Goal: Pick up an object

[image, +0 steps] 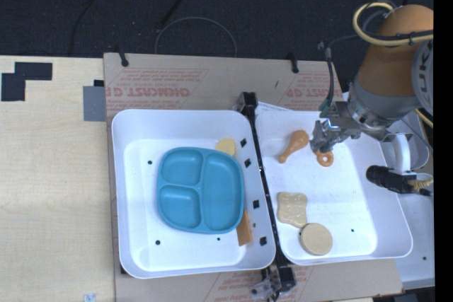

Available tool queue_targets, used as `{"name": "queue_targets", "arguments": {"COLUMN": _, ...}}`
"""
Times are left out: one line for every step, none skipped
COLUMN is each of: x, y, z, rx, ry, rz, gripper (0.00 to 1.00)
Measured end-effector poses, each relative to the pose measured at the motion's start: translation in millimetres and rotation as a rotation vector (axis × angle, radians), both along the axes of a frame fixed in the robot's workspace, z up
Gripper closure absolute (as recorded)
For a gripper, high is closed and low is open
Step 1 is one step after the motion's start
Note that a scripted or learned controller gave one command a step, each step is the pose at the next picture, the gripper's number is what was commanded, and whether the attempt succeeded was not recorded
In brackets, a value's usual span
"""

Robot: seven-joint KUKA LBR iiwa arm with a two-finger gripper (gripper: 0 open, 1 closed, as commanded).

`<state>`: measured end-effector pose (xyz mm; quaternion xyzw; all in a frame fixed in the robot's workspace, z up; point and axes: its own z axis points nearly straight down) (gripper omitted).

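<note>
My gripper (322, 143) hangs over the back part of the right bin (368, 223). Just below its tip is a small orange ring (325, 159), touching or nearly touching it; I cannot tell whether the ring is held. A tan toy drumstick (294, 146) lies just left of the gripper. Toward the front of the same bin lie a pale slice of toast (291, 208) and a round tan biscuit (316, 238).
The left bin (134, 223) holds a blue divided plate (199, 189), a pale yellow piece (226, 146) behind it, and an orange-brown stick (244, 230) at the plate's front right. A black divider (260, 180) separates the two bins.
</note>
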<state>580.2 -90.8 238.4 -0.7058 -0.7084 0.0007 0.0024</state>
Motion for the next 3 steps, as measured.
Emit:
{"name": "queue_targets", "arguments": {"x": -11.2, "y": 43.8, "z": 4.1, "rx": 0.000, "ry": -0.001, "rz": 0.000, "gripper": 1.00}}
{"name": "queue_targets", "arguments": {"x": -26.6, "y": 97.7, "z": -9.5, "rx": 0.000, "ry": 0.002, "rz": 0.000, "gripper": 1.00}}
{"name": "queue_targets", "arguments": {"x": -45.2, "y": 154.3, "z": -2.7, "rx": 0.000, "ry": 0.001, "rz": 0.002, "gripper": 1.00}}
